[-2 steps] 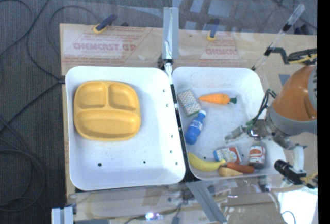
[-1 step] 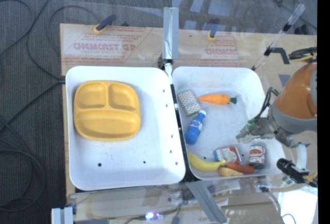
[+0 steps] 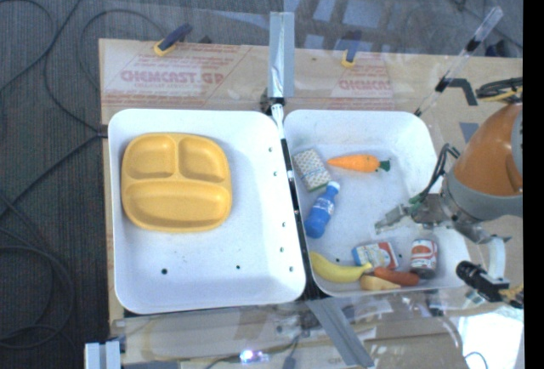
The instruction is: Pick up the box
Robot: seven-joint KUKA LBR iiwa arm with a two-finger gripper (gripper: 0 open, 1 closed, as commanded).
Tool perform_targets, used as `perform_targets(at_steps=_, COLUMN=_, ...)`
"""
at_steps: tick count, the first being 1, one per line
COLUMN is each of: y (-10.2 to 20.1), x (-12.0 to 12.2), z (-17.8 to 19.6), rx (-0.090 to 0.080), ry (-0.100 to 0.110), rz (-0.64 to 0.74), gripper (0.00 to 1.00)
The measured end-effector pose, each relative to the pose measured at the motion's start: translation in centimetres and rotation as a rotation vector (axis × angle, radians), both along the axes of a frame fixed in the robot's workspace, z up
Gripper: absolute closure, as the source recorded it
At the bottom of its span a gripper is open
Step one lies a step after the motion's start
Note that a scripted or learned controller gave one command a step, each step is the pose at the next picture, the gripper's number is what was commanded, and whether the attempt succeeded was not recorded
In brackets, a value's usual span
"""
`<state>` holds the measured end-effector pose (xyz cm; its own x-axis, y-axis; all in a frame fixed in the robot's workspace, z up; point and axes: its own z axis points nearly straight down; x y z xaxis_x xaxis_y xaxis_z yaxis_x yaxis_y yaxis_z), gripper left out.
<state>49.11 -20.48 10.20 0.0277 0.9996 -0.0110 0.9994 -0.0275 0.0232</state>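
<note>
A banana [image 3: 338, 269] lies at the right bin's [image 3: 406, 122] front edge. Left to right: yellow tray [image 3: 176, 181], blue bottle [image 3: 321, 210], small box [image 3: 375, 254] beside a can [image 3: 423, 255]. The gripper [image 3: 399, 217] hovers above the box; finger position unclear.

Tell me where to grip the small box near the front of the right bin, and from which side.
Grip the box across its short sides, coming straight down from above. It seems to lie flat on the right bin floor, with the can close on its right and the banana at its front left, so a sideways approach would likely bump them. The gripper sits just behind it.
</note>
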Motion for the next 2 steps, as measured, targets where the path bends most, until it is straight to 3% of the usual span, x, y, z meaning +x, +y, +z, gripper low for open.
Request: perform_targets(at_steps=2, y=5.7, x=-0.1, z=-0.9, rx=-0.002, ry=-0.002, rz=-0.031, gripper=0.0)
